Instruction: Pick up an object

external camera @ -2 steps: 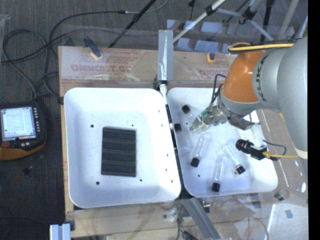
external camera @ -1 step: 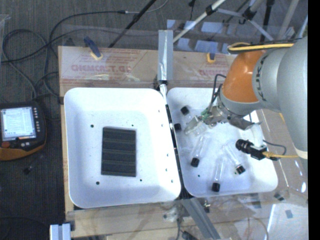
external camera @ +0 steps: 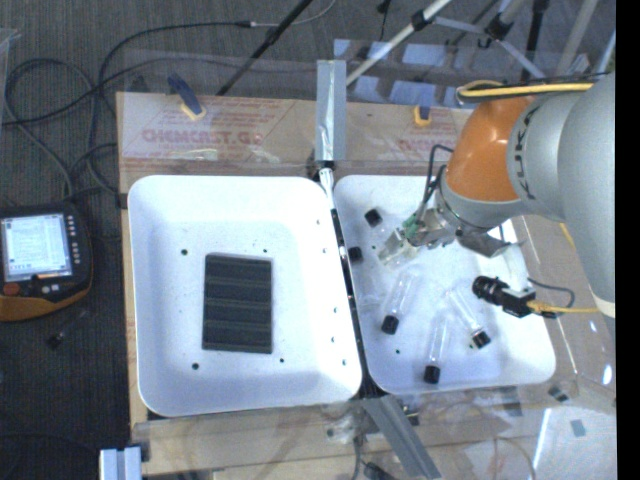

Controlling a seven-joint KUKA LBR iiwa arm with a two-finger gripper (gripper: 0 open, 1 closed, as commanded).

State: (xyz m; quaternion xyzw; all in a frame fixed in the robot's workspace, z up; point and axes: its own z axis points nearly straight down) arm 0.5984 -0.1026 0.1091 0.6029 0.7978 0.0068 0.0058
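Observation:
My gripper (external camera: pixel 412 234) hangs low over the upper middle of the right bin (external camera: pixel 535 368), under the orange-banded wrist. Several clear tubes with black caps lie in this bin. One tube (external camera: pixel 397 300) lies just below the gripper, another tube (external camera: pixel 438 346) sits near the front wall, and a third tube (external camera: pixel 466 320) lies to its right. A clear piece (external camera: pixel 390 252) lies right at the gripper's tip; whether it is held is unclear. A small black cap (external camera: pixel 372 216) lies left of the gripper, and another black cap (external camera: pixel 355 254) rests by the bin's left wall.
The left bin (external camera: pixel 160 228) holds a black ridged rectangular block (external camera: pixel 238 302) at its centre. A metal divider post (external camera: pixel 330 108) stands behind the seam between the bins. A handheld pendant (external camera: pixel 38 253) lies on the floor at far left.

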